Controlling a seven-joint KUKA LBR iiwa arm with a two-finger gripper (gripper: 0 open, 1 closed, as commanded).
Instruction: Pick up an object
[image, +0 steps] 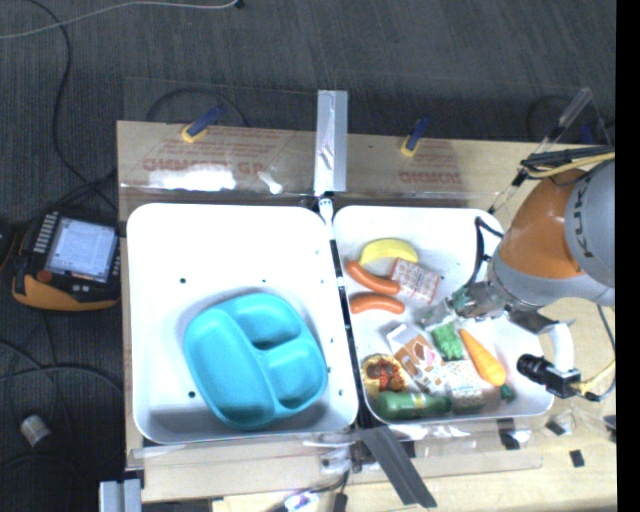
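The green vegetable (412, 405) lies nearest, in the right bin (345, 262). The pincer (462, 303) hovers low over the toy food; I cannot tell its state. It seems the reaching step; next comes lowering onto one item.

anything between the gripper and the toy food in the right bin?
Nothing visible. The gripper is already down inside the right bin, at the pile, right beside the green item and the carrot. The sausages and banana lie farther left, also uncovered.
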